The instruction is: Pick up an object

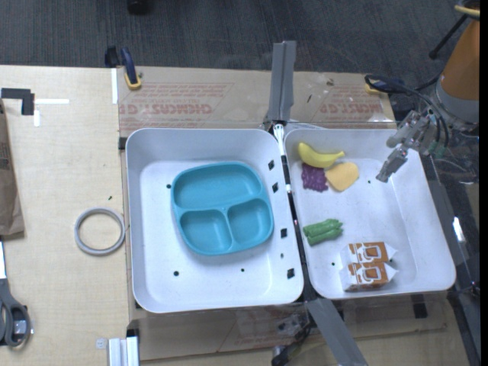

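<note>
Nothing is picked yet: the gripper (396, 152) hangs over the right bin (427, 227) near its far right corner, its jaws apart and clasping nothing, while the banana (319, 155), grapes (313, 178), green pod (322, 230) and carton (368, 264) lie untouched.

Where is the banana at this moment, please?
The banana lies in the right bin, near its far left corner, touching the purple grapes and the yellow piece just in front of it.
</note>
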Motion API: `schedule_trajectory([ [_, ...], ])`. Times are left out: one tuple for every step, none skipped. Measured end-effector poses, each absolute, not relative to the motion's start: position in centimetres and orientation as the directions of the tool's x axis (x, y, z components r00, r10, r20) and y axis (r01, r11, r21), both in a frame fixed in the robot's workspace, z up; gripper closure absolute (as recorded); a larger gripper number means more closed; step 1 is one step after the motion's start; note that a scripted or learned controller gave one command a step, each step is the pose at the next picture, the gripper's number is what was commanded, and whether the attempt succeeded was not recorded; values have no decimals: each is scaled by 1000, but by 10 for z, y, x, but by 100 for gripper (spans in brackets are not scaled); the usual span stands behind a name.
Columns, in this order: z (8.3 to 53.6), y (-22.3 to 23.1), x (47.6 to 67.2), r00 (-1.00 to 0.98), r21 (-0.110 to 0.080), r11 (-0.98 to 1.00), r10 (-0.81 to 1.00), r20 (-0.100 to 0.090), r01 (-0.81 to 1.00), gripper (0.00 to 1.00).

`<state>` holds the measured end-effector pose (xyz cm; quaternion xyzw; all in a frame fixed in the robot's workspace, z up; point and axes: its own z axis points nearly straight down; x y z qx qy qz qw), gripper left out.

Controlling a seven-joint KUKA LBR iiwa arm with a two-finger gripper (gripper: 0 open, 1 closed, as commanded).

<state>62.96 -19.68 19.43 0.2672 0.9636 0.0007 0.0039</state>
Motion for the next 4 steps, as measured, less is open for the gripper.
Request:
schedule_trajectory([
  [129,-148,639,-976,1,976,216,-1,216,0],
  [93,-107,629,-999,1,999,44,-4,44,0],
  [95,-109,651,-949,0,949,315,22,315,0],
  [94,-106,635,-902,3,902,432,-2,432,0],
])
